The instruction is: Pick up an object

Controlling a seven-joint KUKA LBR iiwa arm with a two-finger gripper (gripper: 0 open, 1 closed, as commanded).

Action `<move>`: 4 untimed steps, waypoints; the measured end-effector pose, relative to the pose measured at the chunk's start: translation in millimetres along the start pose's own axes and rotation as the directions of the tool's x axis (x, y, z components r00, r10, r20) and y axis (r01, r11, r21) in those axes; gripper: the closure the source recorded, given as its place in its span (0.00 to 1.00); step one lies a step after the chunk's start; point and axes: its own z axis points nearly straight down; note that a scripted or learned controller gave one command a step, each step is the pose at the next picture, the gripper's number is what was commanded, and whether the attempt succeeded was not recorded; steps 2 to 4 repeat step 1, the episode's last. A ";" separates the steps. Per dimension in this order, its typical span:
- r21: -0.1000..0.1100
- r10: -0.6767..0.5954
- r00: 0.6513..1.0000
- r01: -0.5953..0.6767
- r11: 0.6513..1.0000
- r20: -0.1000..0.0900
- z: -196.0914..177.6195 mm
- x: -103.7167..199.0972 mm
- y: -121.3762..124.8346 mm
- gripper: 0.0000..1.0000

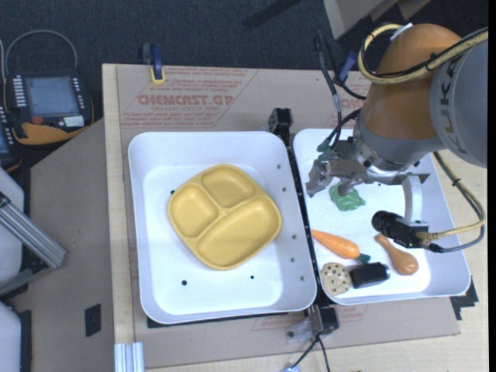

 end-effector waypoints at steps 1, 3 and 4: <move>0.001 0.003 1.000 -0.003 1.000 0.002 11.1 45.2 -6.1 1.00; 0.001 0.003 1.000 -0.003 1.000 0.002 11.1 45.2 -6.1 1.00; 0.001 0.003 1.000 -0.003 1.000 0.002 11.1 45.2 -6.1 1.00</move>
